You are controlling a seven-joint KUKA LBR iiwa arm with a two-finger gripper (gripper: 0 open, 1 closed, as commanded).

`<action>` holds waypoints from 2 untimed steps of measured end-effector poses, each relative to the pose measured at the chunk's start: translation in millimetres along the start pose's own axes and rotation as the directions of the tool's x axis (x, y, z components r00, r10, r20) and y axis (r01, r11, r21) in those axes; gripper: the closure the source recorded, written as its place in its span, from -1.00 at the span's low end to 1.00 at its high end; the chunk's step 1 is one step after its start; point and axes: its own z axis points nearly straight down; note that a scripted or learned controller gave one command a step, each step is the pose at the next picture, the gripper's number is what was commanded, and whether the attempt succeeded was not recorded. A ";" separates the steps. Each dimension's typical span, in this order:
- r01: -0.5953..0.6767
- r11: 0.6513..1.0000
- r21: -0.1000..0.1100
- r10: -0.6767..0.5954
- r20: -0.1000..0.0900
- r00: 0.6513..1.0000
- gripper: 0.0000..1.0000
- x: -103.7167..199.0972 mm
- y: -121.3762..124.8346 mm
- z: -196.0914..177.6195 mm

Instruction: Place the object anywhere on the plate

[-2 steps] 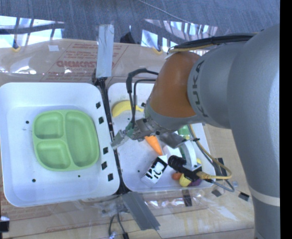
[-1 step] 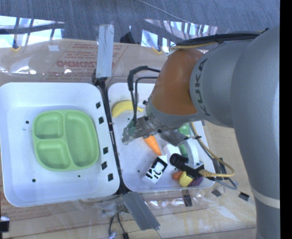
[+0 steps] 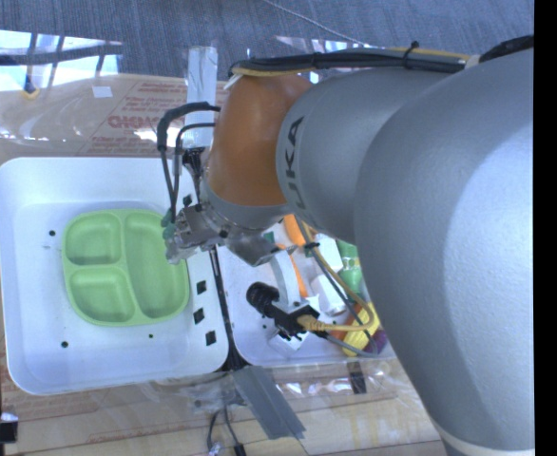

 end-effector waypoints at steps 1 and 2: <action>0.004 1.000 0.002 -0.004 0.001 1.000 1.00 -1.8 0.4 -9.3; -0.570 0.822 0.000 0.570 0.002 0.822 1.00 16.4 15.6 5.2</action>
